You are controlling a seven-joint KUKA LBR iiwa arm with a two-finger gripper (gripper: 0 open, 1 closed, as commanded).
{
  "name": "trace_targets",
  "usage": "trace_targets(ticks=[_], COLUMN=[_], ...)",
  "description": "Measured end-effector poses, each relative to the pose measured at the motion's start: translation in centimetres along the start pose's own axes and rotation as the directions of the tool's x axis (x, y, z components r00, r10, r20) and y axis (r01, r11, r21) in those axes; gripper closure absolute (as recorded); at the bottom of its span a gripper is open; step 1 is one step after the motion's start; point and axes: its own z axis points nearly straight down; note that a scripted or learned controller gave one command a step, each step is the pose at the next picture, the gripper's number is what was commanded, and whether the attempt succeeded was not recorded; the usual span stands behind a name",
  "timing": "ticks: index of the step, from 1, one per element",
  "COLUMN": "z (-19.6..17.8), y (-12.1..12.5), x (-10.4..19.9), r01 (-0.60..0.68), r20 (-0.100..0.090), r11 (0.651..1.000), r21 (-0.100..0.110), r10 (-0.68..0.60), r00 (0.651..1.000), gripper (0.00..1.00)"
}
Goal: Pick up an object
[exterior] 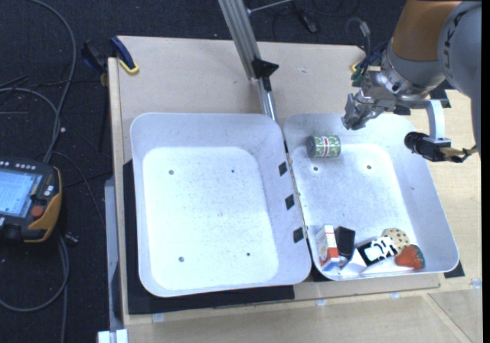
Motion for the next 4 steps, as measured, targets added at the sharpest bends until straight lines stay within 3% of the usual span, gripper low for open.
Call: trace_targets(ticks=[2, 4], z=[1.0, 0.4], y=[-3.5, -5.1], x=[10.7, 21.1], r01=[0.004, 0.005], r20=[-0.001, -0.002], r11=[1.0, 1.0], r21=[0.003, 0.002], r10=[-0.004, -0.005], r00=[1.0, 1.0], gripper=[1.0, 1.0])
